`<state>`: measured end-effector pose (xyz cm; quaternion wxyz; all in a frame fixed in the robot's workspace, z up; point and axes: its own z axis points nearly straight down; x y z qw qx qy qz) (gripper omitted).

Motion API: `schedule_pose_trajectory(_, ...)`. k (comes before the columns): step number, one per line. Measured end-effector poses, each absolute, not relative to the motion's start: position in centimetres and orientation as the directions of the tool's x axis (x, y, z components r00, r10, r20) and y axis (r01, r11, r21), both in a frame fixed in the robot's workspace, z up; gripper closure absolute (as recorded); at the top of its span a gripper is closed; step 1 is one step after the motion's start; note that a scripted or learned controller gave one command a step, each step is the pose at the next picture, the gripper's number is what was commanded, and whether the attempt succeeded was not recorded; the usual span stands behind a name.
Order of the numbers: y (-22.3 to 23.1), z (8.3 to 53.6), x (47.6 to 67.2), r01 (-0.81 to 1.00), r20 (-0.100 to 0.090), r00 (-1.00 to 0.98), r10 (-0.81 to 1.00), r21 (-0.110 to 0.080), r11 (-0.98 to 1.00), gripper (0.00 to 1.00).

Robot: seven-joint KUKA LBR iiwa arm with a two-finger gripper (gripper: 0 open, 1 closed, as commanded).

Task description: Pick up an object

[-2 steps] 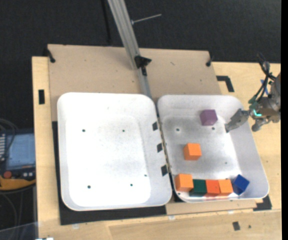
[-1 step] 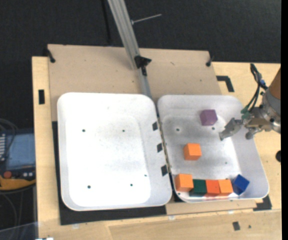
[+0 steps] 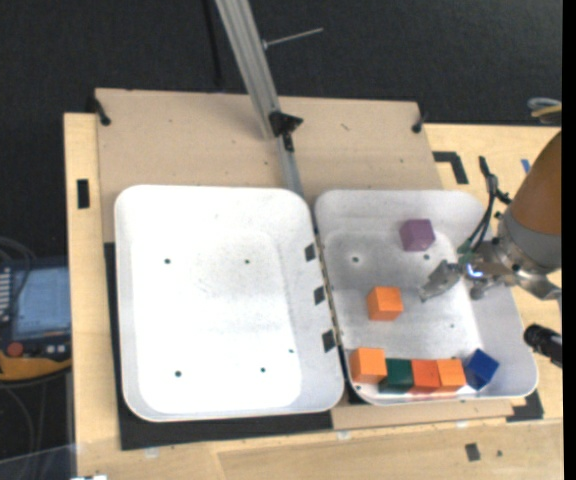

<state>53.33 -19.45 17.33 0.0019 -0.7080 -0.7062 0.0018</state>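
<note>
— How do the jaws stand?

— Apart, as far as the view lets me judge. The gripper (image 3: 446, 280) hangs over the right bin (image 3: 348, 218), near its right wall, and one grey finger (image 3: 436, 284) slants toward the middle of the bin. Nothing sits between the fingers.

— And the blocks it could pick up?

— All in the right bin. A purple block (image 3: 417, 233) lies toward the far edge, just beyond the gripper. An orange block (image 3: 385, 302) sits alone near the middle of the bin floor, just beside the slanted finger on the side toward the left bin, not touching it.

— The rest?

— A row along the near edge. From the corner by the divider: an orange block at the row's start (image 3: 369, 364), then a green block (image 3: 399, 374), a second orange one (image 3: 425, 373), a third orange one (image 3: 450, 372), and a blue block (image 3: 481, 367) turned at an angle near the right corner. The row's blocks stand side by side, mostly touching.

— What about the arm itself?

— It comes in over the right edge of the bench (image 3: 83, 268); the orange band (image 3: 542, 190) shows above the grey wrist.

— And the left bin?

— The left bin (image 3: 138, 268) lies beside the right one, their edges meeting at the middle. A metal rail (image 3: 253, 63) runs from the far side down to where the bins meet.
</note>
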Motion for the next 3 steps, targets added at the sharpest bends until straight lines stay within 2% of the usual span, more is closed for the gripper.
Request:
schedule_pose_trajectory(1,-18.8,12.7,53.5,1.000,0.000,0.007,1.000,-0.004,-0.007,0.00)
schedule_pose_trajectory(2,-18.9,14.1,53.7,1.000,-0.001,0.014,1.000,0.005,-0.014,1.00)
schedule_pose_trajectory(3,-18.3,18.7,53.9,1.000,-0.002,-0.005,1.000,0.007,0.005,1.00)
